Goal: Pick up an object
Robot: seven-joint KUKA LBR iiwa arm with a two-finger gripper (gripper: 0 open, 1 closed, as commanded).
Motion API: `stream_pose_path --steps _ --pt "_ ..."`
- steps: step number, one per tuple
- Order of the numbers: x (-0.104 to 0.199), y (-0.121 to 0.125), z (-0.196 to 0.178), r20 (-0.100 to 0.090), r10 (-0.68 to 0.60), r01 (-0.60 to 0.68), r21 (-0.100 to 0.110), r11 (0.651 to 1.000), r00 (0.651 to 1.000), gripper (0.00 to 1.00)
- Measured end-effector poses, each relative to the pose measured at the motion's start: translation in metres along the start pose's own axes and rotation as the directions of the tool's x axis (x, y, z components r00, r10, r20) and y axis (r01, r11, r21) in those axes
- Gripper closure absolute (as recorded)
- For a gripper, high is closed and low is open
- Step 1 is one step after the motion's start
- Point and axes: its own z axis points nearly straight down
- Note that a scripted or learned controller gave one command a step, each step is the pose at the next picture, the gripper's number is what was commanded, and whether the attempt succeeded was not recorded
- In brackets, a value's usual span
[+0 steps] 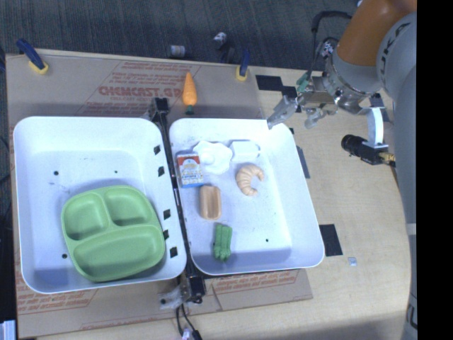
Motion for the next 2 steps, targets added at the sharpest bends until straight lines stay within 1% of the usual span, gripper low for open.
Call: stream_pose_path --steps 1,2 --pt "0.064 -0.005 0.153 -0.004 -0.002 0.002 0.009 1.000 1.000 0.00" --pt "0.063 -0.003 0.138 -0.001 -0.005 0.005 0.002 1.000 1.000 1.00"
